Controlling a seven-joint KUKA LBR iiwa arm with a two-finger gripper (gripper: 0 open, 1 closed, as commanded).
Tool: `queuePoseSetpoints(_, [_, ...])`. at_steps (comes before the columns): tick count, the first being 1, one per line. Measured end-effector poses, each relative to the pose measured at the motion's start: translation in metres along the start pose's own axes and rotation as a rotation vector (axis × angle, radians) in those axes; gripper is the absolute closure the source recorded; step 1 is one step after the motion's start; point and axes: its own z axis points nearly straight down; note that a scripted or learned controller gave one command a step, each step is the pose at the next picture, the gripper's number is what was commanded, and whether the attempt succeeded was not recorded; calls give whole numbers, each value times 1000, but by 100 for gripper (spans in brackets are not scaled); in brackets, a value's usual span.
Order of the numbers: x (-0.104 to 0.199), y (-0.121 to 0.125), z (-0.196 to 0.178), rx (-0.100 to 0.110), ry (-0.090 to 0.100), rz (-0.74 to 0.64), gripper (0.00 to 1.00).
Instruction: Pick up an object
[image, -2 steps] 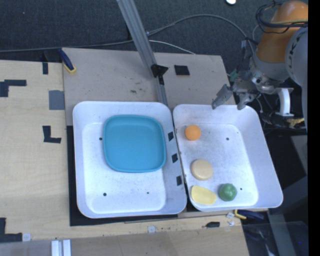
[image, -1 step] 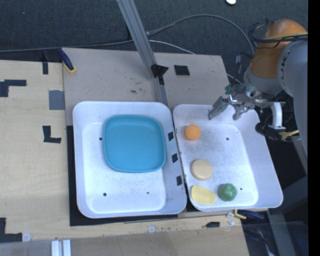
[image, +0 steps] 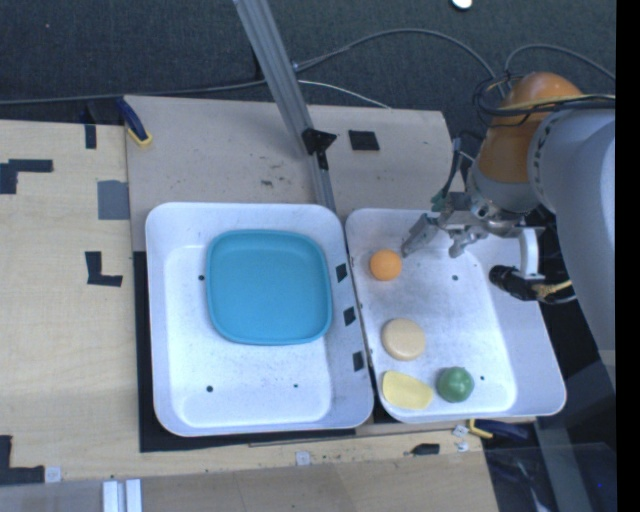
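The right bin (image: 520, 330) holds an orange ball (image: 385, 265) near its far left corner, a beige round piece (image: 404, 339) in the middle, a yellow piece (image: 405, 390) at the front and a green ball (image: 455, 383) beside it. My gripper (image: 440, 241) hangs over the far part of this bin, just right of the orange ball and apart from it. Its two fingers (image: 415, 238) are spread, with nothing between them.
The left bin (image: 165, 300) bears a blue square plate (image: 268, 285). A slanted metal pole (image: 295, 110) rises behind the bins. The grey arm with its orange band (image: 520, 130) fills the upper right, and cables run beside the right bin.
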Motion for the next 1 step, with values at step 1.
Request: queuePoseSetpoints(1, [0, 2, -14, -6, -1, -1, 100])
